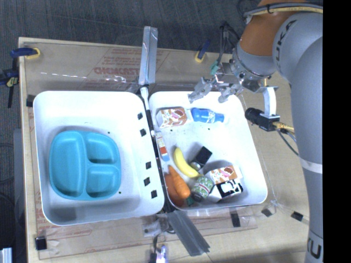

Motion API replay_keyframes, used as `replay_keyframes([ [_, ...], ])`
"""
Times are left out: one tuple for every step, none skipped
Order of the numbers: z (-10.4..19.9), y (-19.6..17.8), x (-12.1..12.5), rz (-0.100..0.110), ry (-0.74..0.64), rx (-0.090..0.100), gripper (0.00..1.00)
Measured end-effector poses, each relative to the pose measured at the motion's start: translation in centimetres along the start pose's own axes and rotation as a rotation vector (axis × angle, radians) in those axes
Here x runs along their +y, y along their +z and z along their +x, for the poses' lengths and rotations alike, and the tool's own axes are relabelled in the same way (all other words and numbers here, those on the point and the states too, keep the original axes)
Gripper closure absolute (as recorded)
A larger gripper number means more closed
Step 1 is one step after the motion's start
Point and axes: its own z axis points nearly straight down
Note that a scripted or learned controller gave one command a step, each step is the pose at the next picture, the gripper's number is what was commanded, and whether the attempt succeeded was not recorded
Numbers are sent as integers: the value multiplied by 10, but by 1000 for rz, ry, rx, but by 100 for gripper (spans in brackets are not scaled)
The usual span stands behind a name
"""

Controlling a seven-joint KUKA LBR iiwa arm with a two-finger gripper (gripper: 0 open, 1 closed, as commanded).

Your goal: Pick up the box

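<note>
My gripper (211,95) hangs over the far rim of the right bin (253,147), fingers spread open and nothing between them. Just below it lies a blue bottle (207,115). A small printed box (171,116) lies flat to the bottle's left, in the bin's far left corner. A second white and orange box (224,175) sits near the front right, beside a black and white box (230,189). A small black box (203,155) rests mid-bin. All the boxes are apart from the gripper.
A banana (185,163), a carrot (177,184) and a green can (202,186) crowd the right bin's front. The left bin (44,108) holds a blue divided plate (85,163). A metal bar (147,56) stands at the back between the bins.
</note>
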Motion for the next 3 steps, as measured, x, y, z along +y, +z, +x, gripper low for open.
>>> replay_keyframes([
  [0, 0, 0, 0, 0, 0, 0],
  [-41, 160, -31, -4, 34, -2, 0],
  [-41, 150, -31, -2, 31, -2, 100],
])
